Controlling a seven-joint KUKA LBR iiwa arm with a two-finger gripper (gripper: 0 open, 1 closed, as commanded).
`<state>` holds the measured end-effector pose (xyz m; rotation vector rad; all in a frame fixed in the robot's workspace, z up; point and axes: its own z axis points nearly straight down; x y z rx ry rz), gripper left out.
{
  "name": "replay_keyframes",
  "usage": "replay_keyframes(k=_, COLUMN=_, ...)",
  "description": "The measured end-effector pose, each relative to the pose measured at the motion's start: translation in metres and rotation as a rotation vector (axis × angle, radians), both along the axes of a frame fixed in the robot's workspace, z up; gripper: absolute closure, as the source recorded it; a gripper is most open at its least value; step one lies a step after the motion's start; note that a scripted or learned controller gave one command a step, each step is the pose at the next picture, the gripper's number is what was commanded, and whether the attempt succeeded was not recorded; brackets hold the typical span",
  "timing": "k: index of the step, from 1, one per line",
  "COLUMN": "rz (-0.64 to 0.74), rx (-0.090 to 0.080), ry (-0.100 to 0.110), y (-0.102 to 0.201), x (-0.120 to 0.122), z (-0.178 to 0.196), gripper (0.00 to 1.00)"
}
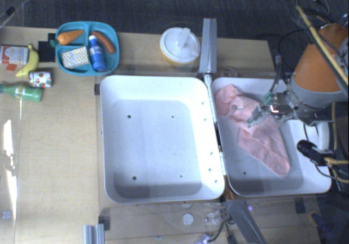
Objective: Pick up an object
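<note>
A pink cloth (256, 131) lies spread along the right bin (313, 183), from its upper left corner down toward the middle. My gripper (256, 115) reaches in from the right and sits low over the upper part of the cloth, its grey fingers pointing left. The orange band of the arm (319, 68) rises above the bin's right side. Whether the fingers touch or hold the cloth cannot be made out.
The left bin (158, 139) stands beside the right one, a metal divider (208, 47) rising between them at the back. A white lidded cup (180, 45), a blue tray of toy food (87, 48), a banana (28, 62), a can and a green bottle (22, 92) sit on the bench.
</note>
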<state>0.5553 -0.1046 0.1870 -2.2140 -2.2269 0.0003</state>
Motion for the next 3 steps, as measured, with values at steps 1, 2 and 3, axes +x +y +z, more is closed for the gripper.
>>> replay_keyframes(k=1, rz=-0.070, rx=-0.001, ry=-0.004, y=0.005, x=0.014, z=-0.093, gripper=0.00)
replay_keyframes(k=2, rz=0.097, rx=-0.005, ry=-0.014, y=0.009, x=0.043, z=-0.097, gripper=0.00)
replay_keyframes(k=3, rz=0.219, rx=-0.006, ry=-0.017, y=-0.019, x=-0.002, z=-0.097, gripper=0.00)
